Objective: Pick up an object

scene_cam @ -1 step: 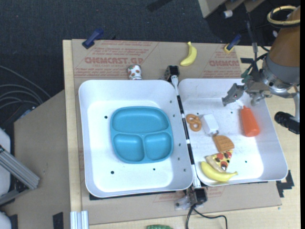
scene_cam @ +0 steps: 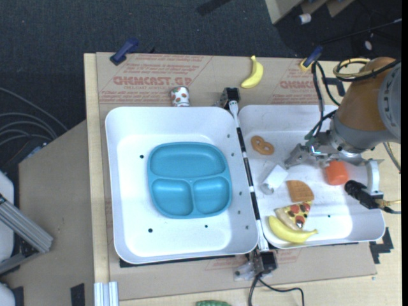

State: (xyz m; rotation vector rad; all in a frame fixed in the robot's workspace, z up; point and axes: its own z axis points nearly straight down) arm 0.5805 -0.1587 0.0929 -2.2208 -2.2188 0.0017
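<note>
Blue divided tray [scene_cam: 189, 178] in left bin [scene_cam: 121, 171]; yellow banana [scene_cam: 253, 74], small patterned cup [scene_cam: 180, 95] on bench beyond

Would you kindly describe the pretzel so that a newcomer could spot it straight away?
Start at the right bin, the one holding the toy food. The pretzel lies near its upper left corner, close to the divider between the bins. It is the small brown twisted ring with holes, unlike the solid bread slice lower down.

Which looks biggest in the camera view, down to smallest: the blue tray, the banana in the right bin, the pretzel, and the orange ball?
1. Blue tray, by far the largest.
2. Banana in the right bin.
3 and 4. Pretzel and orange ball look about alike; the arm partly covers the ball, so I will not rank them.
</note>
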